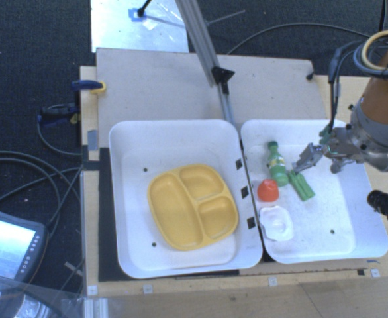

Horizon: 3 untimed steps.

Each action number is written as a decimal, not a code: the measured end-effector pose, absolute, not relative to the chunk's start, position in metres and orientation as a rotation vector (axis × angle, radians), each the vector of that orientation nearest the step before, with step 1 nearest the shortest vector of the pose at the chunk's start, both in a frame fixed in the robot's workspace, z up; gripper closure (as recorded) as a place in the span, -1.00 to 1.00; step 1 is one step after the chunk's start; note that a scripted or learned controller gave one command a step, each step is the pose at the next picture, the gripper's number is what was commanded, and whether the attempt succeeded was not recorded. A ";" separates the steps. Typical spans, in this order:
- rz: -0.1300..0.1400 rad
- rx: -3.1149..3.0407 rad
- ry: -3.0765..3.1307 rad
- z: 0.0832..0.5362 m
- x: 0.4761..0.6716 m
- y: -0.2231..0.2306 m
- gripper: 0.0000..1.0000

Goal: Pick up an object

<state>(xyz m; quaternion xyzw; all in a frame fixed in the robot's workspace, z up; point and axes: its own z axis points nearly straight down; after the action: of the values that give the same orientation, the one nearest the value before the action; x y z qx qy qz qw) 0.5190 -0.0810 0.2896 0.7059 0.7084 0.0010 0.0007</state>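
Note:
My gripper hangs over the right bin, near its upper middle, at the end of the arm coming in from the right. Just below and left of it lies a green stick-shaped object, slanted. A green bottle with a yellow cap lies to the gripper's left. Lower down are an orange cap-like piece and a small white cup. I see nothing held by the gripper.
The left bin holds a yellow divided plate. A slanted metal pole crosses the back of the bench and ends near the divide between the bins. Cables lie around the bench's left side.

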 end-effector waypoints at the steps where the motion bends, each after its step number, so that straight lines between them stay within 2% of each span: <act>1: 0.004 2.218 2.222 0.290 0.519 -0.081 -1.00; 3: -0.004 2.224 2.224 0.184 0.514 -0.083 -1.00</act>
<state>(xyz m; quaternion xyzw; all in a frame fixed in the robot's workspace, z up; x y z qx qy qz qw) 0.5143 -0.0828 0.1836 0.7071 0.7071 -0.0013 -0.0016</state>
